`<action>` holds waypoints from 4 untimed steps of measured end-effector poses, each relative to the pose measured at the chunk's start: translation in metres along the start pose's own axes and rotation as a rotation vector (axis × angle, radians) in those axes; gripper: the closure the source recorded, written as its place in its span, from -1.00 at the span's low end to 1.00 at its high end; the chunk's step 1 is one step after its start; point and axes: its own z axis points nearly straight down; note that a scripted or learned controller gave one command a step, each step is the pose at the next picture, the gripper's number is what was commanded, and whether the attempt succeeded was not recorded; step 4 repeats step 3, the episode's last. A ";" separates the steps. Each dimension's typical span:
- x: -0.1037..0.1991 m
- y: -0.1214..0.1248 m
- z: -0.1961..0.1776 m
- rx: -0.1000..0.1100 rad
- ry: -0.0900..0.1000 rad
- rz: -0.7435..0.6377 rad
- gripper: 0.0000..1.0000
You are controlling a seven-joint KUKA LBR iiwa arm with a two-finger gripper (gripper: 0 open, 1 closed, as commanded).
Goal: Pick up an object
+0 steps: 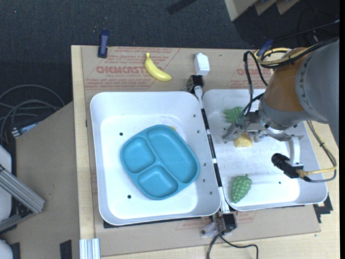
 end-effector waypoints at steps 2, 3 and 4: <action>0.000 0.000 -0.010 -0.002 -0.001 -0.001 -1.00; 0.005 0.026 0.011 0.001 0.001 0.002 -1.00; 0.005 0.026 0.011 0.001 0.001 0.002 -1.00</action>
